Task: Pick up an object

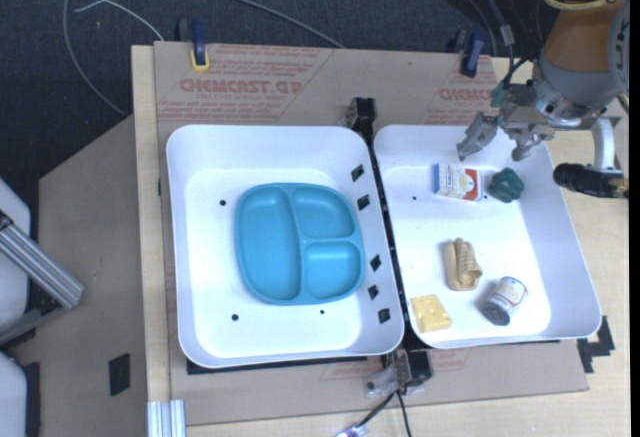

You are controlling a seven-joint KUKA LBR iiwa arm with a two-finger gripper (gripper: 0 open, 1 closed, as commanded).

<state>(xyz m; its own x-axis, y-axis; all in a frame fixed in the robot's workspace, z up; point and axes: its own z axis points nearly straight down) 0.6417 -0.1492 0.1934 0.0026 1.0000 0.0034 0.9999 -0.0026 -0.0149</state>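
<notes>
Evidently the pincer (502, 134) hangs spread wide and holding nothing over the right bin's (560, 225) far edge, near the small white carton (458, 182) and dark green object (506, 186). Best to centre over one, descend straight, and close without nudging its neighbour.

Bench (300, 75) with two white bins (200, 225) side by side

**Even overhead light, soft focus on the bins**

Bright, diffuse light from above washes both white bins (190, 225), leaving only faint shadows beneath the blue plate (298, 242). The picture is slightly soft and grainy throughout. The dark floor (60, 35) at upper left stays dim; no harsh glare appears.
</notes>
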